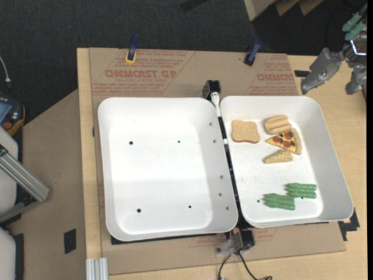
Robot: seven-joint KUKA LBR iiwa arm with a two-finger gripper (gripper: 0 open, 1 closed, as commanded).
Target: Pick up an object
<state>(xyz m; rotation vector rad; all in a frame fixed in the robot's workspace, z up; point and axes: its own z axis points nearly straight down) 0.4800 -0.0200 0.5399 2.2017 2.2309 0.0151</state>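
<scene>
Grey metal gripper [337, 74] fingers, dull silver, possibly teal fitting above

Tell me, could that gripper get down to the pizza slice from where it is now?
Probably yes. The gripper hangs above the right bin's far corner, and nothing covers the pizza slice. The hot dog bun touching it leaves little room for fingers.

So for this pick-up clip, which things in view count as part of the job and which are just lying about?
Part of the job:
- hand, above the right bin's far corner
- toast slice
- hot dog bun
- pizza slice
- tan wedge
- two green bean pieces
- right bin holding them

Lying about:
- left bin
- blue clamps
- cardboard sheet
</scene>
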